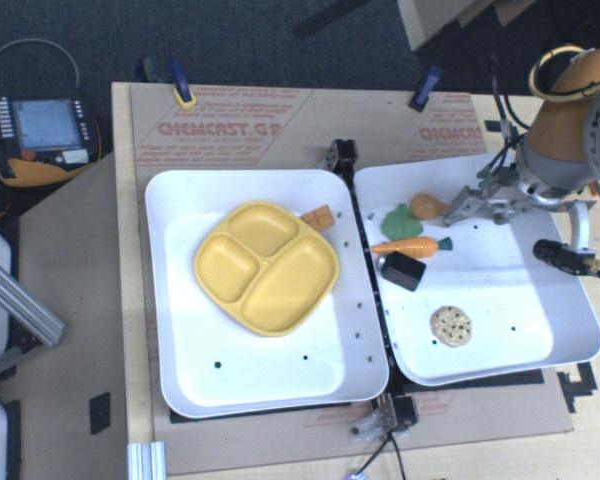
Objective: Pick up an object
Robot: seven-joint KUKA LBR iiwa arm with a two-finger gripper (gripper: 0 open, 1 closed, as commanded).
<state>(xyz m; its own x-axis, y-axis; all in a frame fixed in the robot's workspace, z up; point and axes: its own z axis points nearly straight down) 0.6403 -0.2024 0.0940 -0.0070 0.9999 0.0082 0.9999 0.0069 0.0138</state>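
end effector (470, 206) low near right bin's (570, 328) far edge, beside potato (427, 206); grip state unclear, nothing lifted yet.

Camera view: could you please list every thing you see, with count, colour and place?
bins: 2, white, side by side on the bench
divided plate: 1, yellow, left bin
small block: 1, tan, left bin, at the plate's upper right edge
carrot: 1, orange, right bin
green piece: 1, green, above the carrot
round item: 1, tan, right bin's top
black block: 1, black, below the carrot
cookie: 1, beige, right bin's lower part
end effector: 1, grey, over the right bin
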